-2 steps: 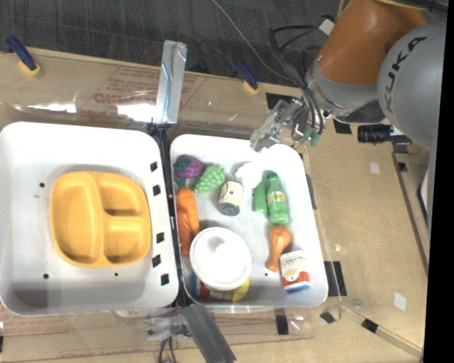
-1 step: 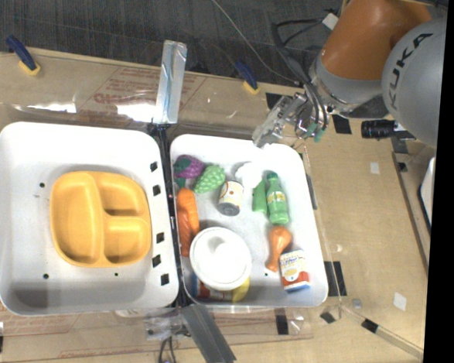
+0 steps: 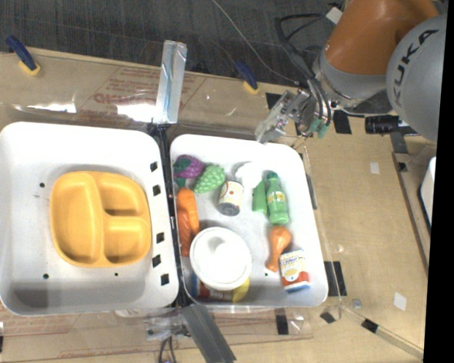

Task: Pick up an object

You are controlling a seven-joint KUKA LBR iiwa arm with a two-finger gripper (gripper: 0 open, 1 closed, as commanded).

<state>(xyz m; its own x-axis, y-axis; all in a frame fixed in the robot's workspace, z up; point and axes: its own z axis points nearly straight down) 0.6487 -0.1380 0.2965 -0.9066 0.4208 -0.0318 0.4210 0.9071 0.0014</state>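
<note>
Up at the far edge of the right bin (image 3: 309, 221), the claw (image 3: 276, 126) hangs above the rim, holding nothing; whether it is spread or pressed together I cannot tell from where I stand, the tip being small and blurred. Below it the bin is crowded. A green bottle (image 3: 275, 198) lies along the right side, just beside a small can (image 3: 230, 197), with purple and green grapes (image 3: 198, 172) at the far left corner. Nearer me sit a white lidded tub (image 3: 220, 256), an orange carrot (image 3: 186, 219) along the left wall, a chicken drumstick (image 3: 278, 246) and a little labelled jar (image 3: 294, 268). The left bin (image 3: 15, 224) carries a yellow divided tray (image 3: 100, 217).

To do this well, I'd guess the bottle is the nearest fair target: slim, bright green, smooth plastic. Come straight down, straddling its narrow width, clear of the can.
</note>
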